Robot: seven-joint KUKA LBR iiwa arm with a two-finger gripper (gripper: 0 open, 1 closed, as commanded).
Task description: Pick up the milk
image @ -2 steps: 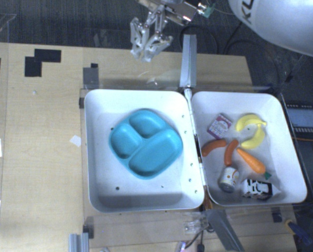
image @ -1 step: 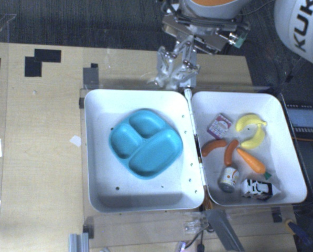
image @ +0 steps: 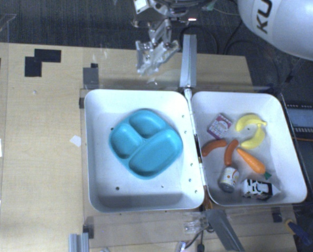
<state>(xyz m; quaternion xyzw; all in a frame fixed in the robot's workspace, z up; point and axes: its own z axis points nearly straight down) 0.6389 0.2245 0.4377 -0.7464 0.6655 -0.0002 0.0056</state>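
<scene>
- White with black patches, the milk (image: 258,188) carton lies on its side in the near corner of the right bin (image: 287,140), close to that bin's front wall
- Just beside the milk, toward the bin divider, stands a small can (image: 228,179) with a pale label
- An orange carrot (image: 250,161) lies just behind the milk, slanting away from it
- Farther back from the milk lie two sausages (image: 223,147), touching in a V
- A yellow banana (image: 252,128) curls well behind the milk, and a small pink packet (image: 219,125) lies beside the banana
- Well apart from the milk, in the left bin (image: 98,140), rests a blue divided plate (image: 146,142)
- The gripper (image: 155,54) hangs far from the milk, beyond the back rim of the left bin, above the wooden bench (image: 35,140); nothing shows between its fingers, and I cannot tell whether they are apart or together
</scene>
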